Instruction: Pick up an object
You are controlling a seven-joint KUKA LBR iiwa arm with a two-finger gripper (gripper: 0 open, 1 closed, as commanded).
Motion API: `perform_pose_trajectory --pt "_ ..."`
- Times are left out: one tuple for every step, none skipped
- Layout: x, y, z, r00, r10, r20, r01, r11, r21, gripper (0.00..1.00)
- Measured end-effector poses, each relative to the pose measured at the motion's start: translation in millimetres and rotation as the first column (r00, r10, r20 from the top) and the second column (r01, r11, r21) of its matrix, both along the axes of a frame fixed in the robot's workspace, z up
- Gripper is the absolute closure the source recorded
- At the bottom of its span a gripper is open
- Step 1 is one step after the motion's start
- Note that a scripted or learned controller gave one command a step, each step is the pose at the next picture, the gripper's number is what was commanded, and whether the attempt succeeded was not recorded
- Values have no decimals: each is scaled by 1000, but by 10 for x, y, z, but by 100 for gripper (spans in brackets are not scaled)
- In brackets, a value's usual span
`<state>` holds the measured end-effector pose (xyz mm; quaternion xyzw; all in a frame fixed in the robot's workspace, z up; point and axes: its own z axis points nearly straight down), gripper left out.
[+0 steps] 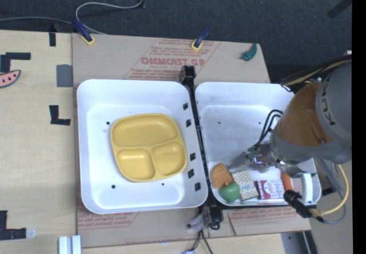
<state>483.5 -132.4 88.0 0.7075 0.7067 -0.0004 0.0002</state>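
Several small objects lie along the near edge of the right bin (229, 98): a round brown waffle-like piece (220, 174), a green fruit (230, 192), a beige cracker-like square (245, 184), a red and white packet (269, 189) and an orange item (287, 181) partly under the arm. My gripper (251, 159) hangs low in the right bin, just above and to the right of the brown piece and over the beige square. The arm's orange band (303, 118) and grey wrist hide the bin's right part.
The left bin (91, 133) holds a yellow divided plate (148, 147) in its middle. A black clip divider (191, 127) runs between the two bins. Both bins sit on cardboard (166, 58). Cables trail past the near right corner.
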Motion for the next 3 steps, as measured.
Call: perform_pose_trajectory --pt "7 -3 95 1000 0 2 0 1000 -2 100" --pt "523 626 962 1000 3 0 -3 1000 1 100" --pt "518 622 958 1000 3 -1 -3 1000 1 0"
